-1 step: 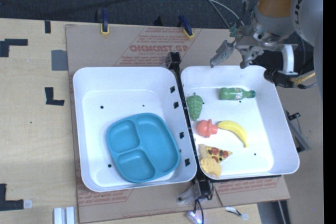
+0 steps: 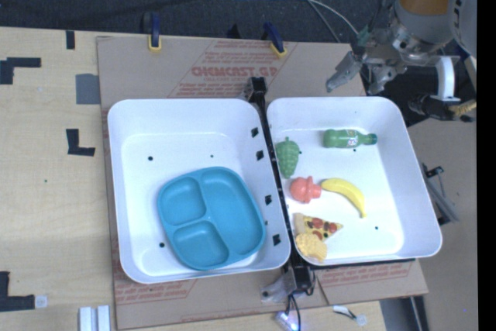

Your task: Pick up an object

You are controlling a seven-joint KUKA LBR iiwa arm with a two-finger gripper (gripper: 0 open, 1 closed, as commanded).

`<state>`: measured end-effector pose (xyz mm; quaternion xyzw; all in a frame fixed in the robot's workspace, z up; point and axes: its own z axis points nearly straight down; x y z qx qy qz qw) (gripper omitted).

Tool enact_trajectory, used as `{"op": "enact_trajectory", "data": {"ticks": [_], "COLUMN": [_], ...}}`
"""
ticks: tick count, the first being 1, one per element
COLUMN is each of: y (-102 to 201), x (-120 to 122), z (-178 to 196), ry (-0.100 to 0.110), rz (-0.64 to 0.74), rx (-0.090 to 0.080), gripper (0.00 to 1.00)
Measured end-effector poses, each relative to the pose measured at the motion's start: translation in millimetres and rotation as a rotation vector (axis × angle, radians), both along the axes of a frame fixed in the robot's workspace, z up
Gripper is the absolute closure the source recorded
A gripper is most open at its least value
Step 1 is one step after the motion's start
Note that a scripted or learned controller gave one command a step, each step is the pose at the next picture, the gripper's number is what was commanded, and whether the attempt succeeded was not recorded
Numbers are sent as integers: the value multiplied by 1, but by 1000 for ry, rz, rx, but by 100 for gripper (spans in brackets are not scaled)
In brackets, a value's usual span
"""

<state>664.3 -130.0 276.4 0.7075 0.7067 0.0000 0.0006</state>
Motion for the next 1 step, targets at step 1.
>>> {"op": "enact_trajectory", "data": {"ticks": [1], "y": [-17], "x": [0], "z": [-180], "ry": [15], "rz": [0], "rx": [3], "gripper": [0]}}
